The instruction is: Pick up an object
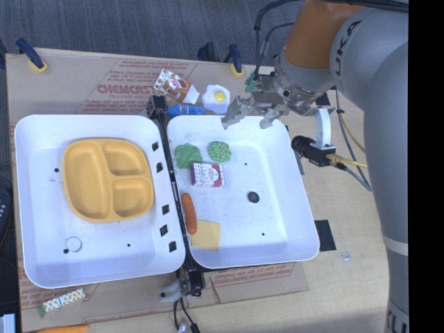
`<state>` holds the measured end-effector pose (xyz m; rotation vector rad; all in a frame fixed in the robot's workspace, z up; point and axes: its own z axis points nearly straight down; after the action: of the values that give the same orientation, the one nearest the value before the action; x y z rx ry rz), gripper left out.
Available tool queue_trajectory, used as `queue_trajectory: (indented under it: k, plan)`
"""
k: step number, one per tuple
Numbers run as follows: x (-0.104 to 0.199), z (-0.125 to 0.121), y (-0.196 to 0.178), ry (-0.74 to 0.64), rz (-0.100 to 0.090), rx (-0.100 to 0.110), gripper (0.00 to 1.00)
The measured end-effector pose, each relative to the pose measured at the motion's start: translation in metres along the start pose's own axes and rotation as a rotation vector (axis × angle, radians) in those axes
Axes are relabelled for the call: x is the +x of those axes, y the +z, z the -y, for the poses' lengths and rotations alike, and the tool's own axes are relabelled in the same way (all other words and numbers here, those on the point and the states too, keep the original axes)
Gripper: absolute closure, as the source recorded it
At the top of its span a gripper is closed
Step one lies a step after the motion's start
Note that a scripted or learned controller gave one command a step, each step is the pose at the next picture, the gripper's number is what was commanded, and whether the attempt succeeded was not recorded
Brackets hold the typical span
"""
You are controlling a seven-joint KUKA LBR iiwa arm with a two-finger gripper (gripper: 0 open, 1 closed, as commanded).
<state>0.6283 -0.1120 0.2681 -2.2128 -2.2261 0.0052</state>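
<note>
Objects for picking lie in the right bin (295, 217): a green leafy piece (186, 155) and a round green pea cluster (218, 150) sit side by side near the far-left part, a small red-and-white carton (207, 175) lies just in front of them, an orange sausage-like piece (189, 212) runs along the left wall, and a yellow cheese slice (206, 234) touches its near end. The pincer (248, 116) hangs over the far rim of that bin with its two fingers spread apart and nothing between them, well apart from the carton and the greens. The left bin (28, 207) holds a yellow divided tray (107, 179). Beyond the bins, on the cardboard-covered desk (76, 78), rest a fried-egg toy (217, 97), a blue item (184, 109) and a small printed packet (170, 83)
</note>
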Motion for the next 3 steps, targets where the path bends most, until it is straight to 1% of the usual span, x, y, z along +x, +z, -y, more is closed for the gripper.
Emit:
queue_trajectory:
  k: [1, 2, 3]
  plan:
    - [0.011, 0.007, 0.166, -0.058, 0.000, 0.003, 0.00]
    - [0.013, 0.051, 0.177, 0.023, -0.001, 0.002, 0.00]
    - [0.014, 0.051, 0.167, 0.018, -0.001, 0.003, 1.00]
